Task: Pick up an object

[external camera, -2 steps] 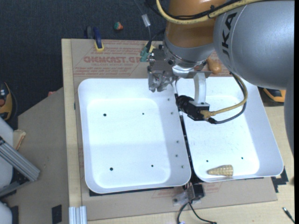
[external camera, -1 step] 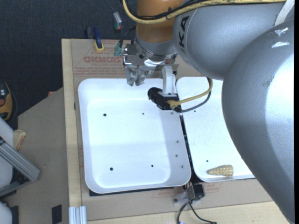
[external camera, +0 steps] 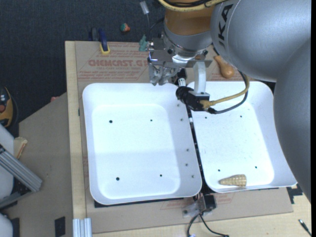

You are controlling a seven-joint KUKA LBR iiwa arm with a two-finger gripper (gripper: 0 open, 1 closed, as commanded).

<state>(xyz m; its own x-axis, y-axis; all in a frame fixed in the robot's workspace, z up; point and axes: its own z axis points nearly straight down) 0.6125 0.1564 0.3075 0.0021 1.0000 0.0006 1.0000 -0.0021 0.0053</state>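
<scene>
A small tan ridged cone-shaped object [external camera: 233,180] lies near the front edge of the right bin [external camera: 256,132]. My gripper [external camera: 178,78] hangs below the orange wrist band at the back of the bench, over the far end of the seam between the two bins. It is well away from the tan object, which sits toward the front. A black fitting with a tan cable [external camera: 193,98] hangs just under the gripper. Nothing shows held in the gripper.
The left bin [external camera: 98,181] lies beside the right one on a cardboard-coloured board [external camera: 113,63]. An orange-brown object [external camera: 224,67] lies behind the right bin. A blue and yellow clamp [external camera: 103,41] stands at the board's back edge. The grey arm covers the upper right.
</scene>
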